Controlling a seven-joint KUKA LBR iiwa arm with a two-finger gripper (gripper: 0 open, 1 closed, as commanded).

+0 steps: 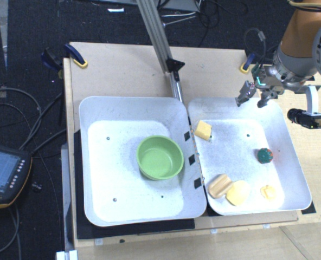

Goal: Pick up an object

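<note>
tan bread roll (219,186) lies long axis diagonal, well below spread, empty claw (252,98).

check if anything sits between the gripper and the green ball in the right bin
Nothing visible does. The gripper hovers open above the right bin's far edge, and the bin floor between it and the green ball is bare.

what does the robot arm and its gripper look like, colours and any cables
The grey KUKA arm enters from the view's right, with a wide orange band wrapping its rounded upper segment. Below that sits a grey metallic wrist section. The two-finger gripper is dark, with small teal-coloured details near its base. A thin dark cable loops beside the wrist, and a white bracket with a black piece sticks out on the side.
</note>
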